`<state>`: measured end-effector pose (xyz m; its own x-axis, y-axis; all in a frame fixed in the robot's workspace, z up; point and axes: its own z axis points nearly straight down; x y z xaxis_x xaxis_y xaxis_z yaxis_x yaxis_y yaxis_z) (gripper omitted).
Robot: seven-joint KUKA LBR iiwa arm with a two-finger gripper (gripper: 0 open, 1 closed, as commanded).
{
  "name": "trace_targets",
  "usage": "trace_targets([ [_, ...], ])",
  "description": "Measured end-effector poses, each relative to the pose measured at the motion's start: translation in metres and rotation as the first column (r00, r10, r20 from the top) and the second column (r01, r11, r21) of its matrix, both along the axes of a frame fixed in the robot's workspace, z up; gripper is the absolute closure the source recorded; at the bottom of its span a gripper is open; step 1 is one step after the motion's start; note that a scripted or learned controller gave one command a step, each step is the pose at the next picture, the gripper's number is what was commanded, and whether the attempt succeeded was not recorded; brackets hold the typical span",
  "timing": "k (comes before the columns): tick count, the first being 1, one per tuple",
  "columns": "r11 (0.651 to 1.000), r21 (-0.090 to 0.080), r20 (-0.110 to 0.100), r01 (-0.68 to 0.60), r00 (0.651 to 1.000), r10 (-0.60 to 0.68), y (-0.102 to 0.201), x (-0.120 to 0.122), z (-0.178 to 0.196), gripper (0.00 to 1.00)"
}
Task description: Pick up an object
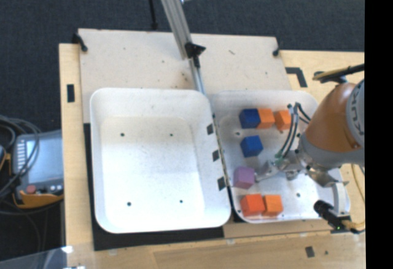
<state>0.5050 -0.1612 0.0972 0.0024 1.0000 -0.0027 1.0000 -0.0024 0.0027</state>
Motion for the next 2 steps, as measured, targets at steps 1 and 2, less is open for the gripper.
trace_targets([
  [1,1.0,0.0,0.006,0.007,1.0,-0.007,-0.001,0.001,0.012,1.0],
  [2,1.0,0.0,0.005,0.001,1.0,-0.001,-0.003,-0.004,0.073,1.0],
])
